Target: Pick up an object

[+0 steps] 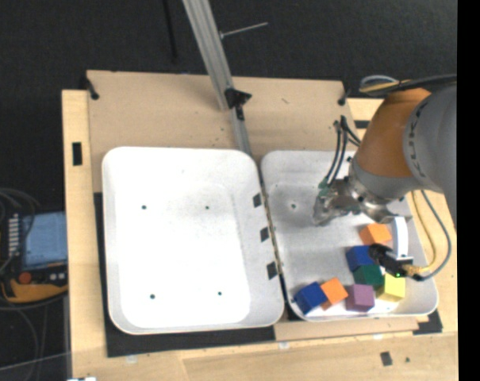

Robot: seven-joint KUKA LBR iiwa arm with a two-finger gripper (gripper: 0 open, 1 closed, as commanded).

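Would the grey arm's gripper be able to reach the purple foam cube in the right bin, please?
Probably yes: the gripper hangs over the right bin, and the purple foam cube lies uncovered at the near edge, though neighbouring blocks crowd it.

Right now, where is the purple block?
The purple block sits in the right bin, near its front edge, between an orange block and a yellow block.

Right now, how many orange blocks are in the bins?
2, both in the right bin: one orange block beside the arm, another near the front edge. More may hide under the arm.
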